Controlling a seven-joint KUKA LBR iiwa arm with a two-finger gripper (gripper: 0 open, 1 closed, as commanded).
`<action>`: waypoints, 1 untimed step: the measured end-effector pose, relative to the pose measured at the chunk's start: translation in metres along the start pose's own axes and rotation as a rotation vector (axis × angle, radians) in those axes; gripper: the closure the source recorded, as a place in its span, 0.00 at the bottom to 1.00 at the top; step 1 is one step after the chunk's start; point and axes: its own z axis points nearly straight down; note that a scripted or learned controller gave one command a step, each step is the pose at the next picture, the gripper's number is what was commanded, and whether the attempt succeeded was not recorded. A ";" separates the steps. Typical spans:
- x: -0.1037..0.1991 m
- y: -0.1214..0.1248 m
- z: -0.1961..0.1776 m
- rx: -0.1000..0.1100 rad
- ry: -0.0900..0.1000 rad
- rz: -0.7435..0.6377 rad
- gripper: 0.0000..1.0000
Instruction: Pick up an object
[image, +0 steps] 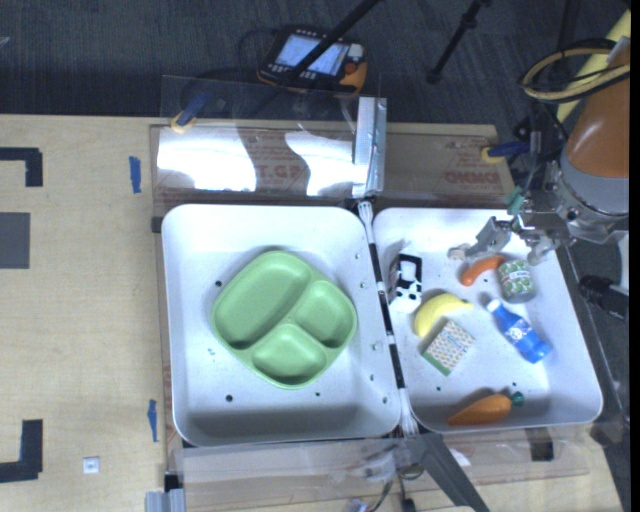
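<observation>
Nearest the table's front edge, in the right bin (585, 400), an orange carrot (484, 407) with a green tip lies along the bin's front wall. A little farther in sits a small speckled sponge block (447, 346), touching the yellow banana (437, 310) just behind it. To their right, a blue bottle (520, 332) with a white cap lies tilted toward the bin's right wall. Beyond the banana, close to the divider between the bins, stands a black-and-white item (406, 280); its kind cannot be made out.

In the left bin (190, 250), a green compartment plate (285, 316) with three sections rests in the middle, turned at an angle to the bin's walls.

Farther back in the right bin, a round greenish can (518, 281) lies beside a small orange-red piece (481, 268), perhaps a second carrot. The pincer (508, 240) hangs just above these two, near the bin's far right corner, its metal fingers spread apart with nothing seen between them. The grey arm with its orange band (600, 140) reaches in over the table's right edge.

Past the bins, a clear plastic sheet (255, 150) lies along the table's far edge.
</observation>
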 end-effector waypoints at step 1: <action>-0.053 0.037 0.067 -0.002 -0.001 0.001 0.00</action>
